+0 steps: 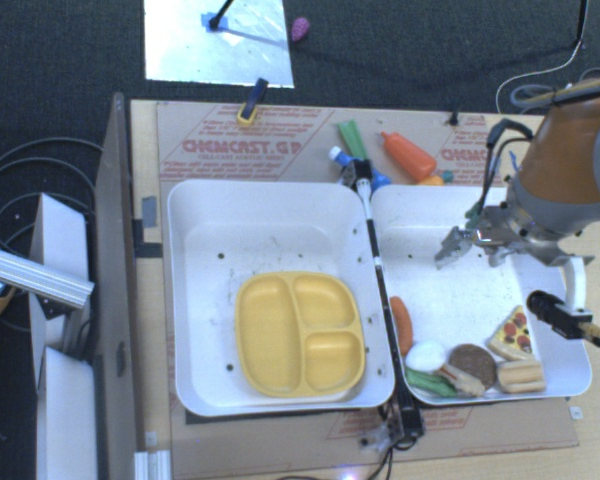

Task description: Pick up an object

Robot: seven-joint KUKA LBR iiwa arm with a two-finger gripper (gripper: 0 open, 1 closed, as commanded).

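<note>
The jaws of the grey two-finger gripper (467, 245) stand spread apart with nothing between them, poised over the bare upper floor of the right shallow white plastic bin (420, 213). The toy food lies well apart along that bin's near edge (a pizza slice (511, 333), a brown round patty (472, 362), a white egg (426, 355) among it). A good pick, I judge, means centring over 1 piece with room on both sides, such as the pizza slice, before descending.
</note>
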